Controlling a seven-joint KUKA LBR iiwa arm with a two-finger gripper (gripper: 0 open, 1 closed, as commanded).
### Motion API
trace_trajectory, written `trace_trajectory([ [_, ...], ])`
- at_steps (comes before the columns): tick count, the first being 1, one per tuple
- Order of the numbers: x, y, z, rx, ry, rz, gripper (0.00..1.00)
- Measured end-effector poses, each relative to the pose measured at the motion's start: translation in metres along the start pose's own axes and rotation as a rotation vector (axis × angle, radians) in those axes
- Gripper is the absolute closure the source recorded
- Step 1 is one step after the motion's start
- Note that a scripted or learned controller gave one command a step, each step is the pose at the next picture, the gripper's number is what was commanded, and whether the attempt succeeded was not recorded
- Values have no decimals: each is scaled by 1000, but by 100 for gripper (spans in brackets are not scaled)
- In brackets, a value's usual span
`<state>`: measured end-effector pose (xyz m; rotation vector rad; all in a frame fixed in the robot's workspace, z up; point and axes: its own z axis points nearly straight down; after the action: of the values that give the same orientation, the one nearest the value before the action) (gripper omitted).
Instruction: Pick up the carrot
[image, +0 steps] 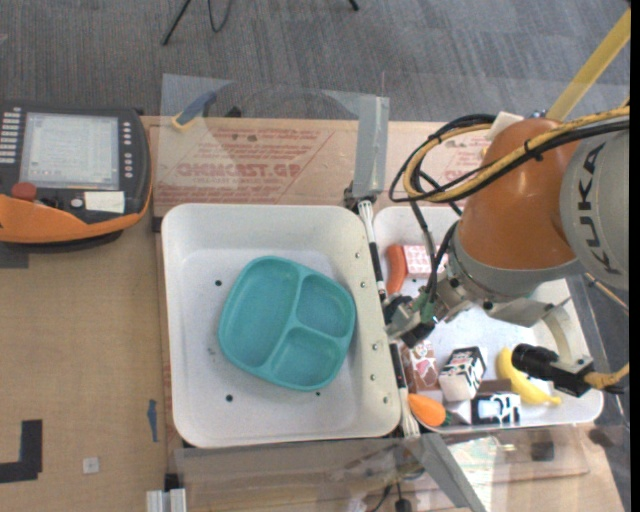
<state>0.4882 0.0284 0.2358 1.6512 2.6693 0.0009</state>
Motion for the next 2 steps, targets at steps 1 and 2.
trace_trajectory([
  [1, 6, 5, 12, 2, 4, -395, 100],
  [2, 67, 24, -12, -2, 1, -328, 100],
])
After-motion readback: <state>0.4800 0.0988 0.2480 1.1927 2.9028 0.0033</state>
